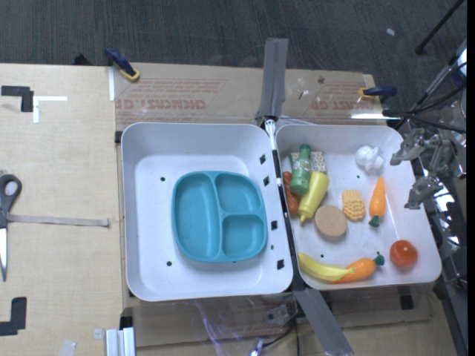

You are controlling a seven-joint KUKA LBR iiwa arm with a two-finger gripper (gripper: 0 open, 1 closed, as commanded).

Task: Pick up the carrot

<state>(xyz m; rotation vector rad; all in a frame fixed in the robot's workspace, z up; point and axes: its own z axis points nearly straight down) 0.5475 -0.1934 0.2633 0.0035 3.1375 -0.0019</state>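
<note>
Two orange carrot-like pieces lie in the right bin (415,273). A small carrot (378,196) stands lengthwise near the bin's right side, just right of a piece of corn (353,205). A longer carrot with a green top (359,268) lies along the front wall, touching a banana (322,268). My gripper (413,178) hangs over the bin's right rim, a short way right of the small carrot and apart from it. Nothing shows held in it.
The right bin also holds a tomato (403,253), a round tan biscuit (331,222), a yellow bottle (314,191), a green bottle (300,168) and a white lump (367,156). A teal divided plate (220,216) sits in the left bin (141,199). Scissors (6,199) lie at far left.
</note>
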